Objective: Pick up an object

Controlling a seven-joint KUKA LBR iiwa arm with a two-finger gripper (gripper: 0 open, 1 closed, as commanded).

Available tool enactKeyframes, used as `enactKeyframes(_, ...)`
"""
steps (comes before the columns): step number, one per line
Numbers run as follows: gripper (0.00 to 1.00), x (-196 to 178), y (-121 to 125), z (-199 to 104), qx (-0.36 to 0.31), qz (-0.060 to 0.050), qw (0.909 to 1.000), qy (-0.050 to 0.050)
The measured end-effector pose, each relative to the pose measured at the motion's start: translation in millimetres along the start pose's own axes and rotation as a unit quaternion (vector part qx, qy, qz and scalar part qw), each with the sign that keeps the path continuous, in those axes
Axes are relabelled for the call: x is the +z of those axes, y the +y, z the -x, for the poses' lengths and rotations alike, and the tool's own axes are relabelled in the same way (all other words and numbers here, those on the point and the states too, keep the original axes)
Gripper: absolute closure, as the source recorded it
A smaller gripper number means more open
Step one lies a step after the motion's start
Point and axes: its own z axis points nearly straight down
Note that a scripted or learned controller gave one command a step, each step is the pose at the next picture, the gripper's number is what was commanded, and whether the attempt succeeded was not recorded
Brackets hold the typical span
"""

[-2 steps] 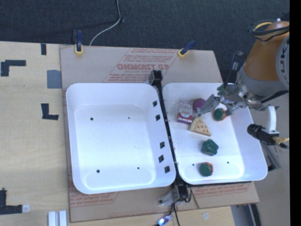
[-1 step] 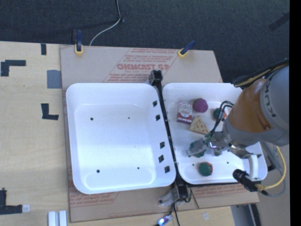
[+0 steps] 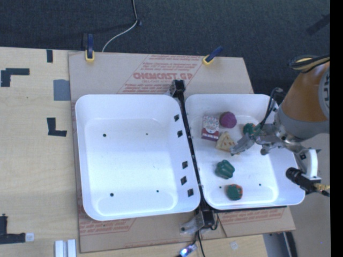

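Left bin [image 3: 128, 159]: bare white floor.
Right bin [image 3: 265, 189]: holds the loose objects.
Red-and-white box [image 3: 210, 128]: beside the divider.
Cheese wedge [image 3: 225, 142]: touching the box.
Purple ball [image 3: 228, 120]: toward the far wall.
Green pepper [image 3: 225, 169]: mid-floor.
Red-green piece [image 3: 233, 191]: by the near wall.
Gripper [image 3: 239, 147]: low over the right bin, just beside the cheese wedge; finger state cannot be told.
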Motion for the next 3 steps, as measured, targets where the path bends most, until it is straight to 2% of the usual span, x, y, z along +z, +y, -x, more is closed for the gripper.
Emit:
enactKeyframes(1,0.0,90,-4,-60,-0.002,-0.005,1.0,0.002)
enactKeyframes(2,1.0,75,-3,-57,0.0,-0.003,1.0,0.001)
enactKeyframes(3,1.0,-20,17,-178,-0.007,0.001,1.0,0.004)
